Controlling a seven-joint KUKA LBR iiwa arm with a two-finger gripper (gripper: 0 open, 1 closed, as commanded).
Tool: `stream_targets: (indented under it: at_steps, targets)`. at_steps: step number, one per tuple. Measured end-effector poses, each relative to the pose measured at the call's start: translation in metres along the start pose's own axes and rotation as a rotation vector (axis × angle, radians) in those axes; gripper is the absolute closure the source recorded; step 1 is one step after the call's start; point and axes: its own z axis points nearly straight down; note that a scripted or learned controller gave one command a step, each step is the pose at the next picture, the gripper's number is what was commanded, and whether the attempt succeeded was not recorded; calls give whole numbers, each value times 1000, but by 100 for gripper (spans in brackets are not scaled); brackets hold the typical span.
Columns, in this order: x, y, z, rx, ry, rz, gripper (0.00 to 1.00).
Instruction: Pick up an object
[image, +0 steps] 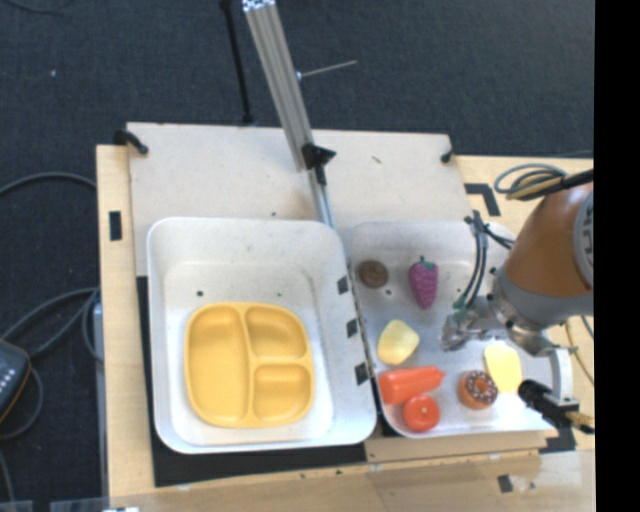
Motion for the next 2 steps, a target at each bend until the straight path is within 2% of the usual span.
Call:
stream_targets:
  at_steps: [1,2]
  targets:
    - [-4,12,-53,-2,-1,-6,100]
    - [3,12,-113,-4,-1,-8,100]
